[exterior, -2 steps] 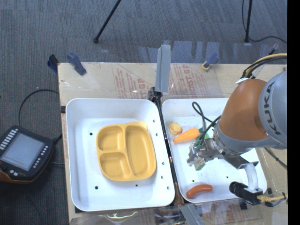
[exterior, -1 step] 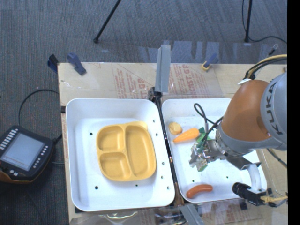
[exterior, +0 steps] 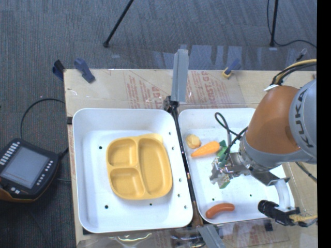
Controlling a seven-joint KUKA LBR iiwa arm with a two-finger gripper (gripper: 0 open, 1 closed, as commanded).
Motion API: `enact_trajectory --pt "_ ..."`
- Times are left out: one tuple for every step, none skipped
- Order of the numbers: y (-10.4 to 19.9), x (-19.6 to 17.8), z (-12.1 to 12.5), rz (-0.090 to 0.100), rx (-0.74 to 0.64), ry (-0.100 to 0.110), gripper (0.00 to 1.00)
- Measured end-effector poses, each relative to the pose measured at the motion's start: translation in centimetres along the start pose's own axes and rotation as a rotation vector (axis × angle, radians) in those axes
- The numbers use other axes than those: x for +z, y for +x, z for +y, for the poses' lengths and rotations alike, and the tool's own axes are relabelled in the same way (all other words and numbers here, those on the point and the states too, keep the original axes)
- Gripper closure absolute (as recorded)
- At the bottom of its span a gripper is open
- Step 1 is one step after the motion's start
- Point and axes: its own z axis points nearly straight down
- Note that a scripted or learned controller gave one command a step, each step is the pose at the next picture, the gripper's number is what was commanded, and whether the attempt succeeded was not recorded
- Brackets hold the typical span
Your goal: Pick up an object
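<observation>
Currently, step in hand: the grey arm with its orange band has its two-finger gripper low in the right-hand shallow white bin, by my judgement lining up on something to lift.
Jaws: whether they stand open or closed I cannot tell; metal parts and green bits blur together there, and nothing is plainly held.
Candidates: a tapered orange toy carrot lies just up-left of the gripper; a small round pale-yellow piece sits beside the carrot's thick end; a reddish-orange toy sausage lies near the bin's front wall, apart from both.
How to do it well: I would centre over the carrot, close across its narrow width rather than along its length, keep clear of the round piece, and rise straight.
Other bin: the left white bin holds a yellow three-compartment plastic tray.
Writing: "KUKA" reads on the arm's grey housing; red print on the clear sheet over the desk is too faint to read.
</observation>
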Motion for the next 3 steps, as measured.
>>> enact_trajectory --pt "4.5 -3.8 8.5 -0.002 0.038 -0.011 1.0" --pt "3.4 -3.7 3.2 -0.003 0.004 -0.007 1.0" --pt "4.5 -3.3 12.9 -0.004 -0.007 -0.007 1.0"
